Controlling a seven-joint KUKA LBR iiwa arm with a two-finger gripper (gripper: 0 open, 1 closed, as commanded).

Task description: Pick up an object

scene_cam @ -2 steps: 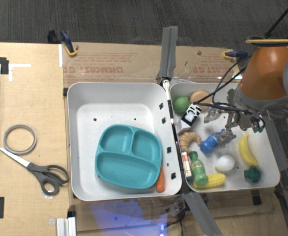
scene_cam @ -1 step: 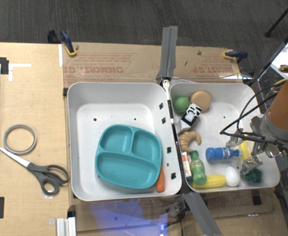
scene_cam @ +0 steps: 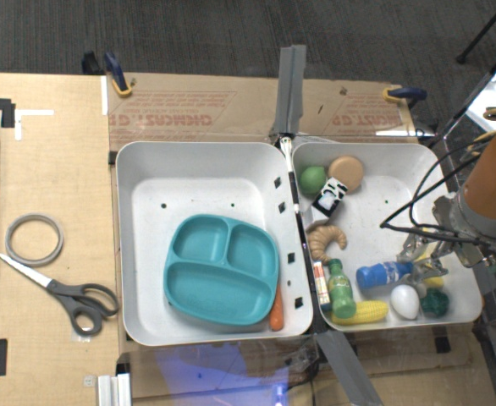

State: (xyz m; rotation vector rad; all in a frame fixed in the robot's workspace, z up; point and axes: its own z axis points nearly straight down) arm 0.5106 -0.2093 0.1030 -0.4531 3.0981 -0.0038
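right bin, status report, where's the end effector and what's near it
End effector low in the right white bin, nothing seen held. Blue plastic bottle just beside it. White egg, yellow corn cob and dark green toy crowd below.

A teal divided plastic plate (scene_cam: 223, 268) and an orange carrot (scene_cam: 277, 312) sit in one white bin (scene_cam: 138, 227); a green ball (scene_cam: 312, 178), blue bottle (scene_cam: 383, 273), white egg (scene_cam: 405, 301) and yellow corn cob (scene_cam: 365, 313) colour the other.

Tray (scene_cam: 223, 269) in left bin (scene_cam: 138, 227); scissors (scene_cam: 66, 293) left of bins.
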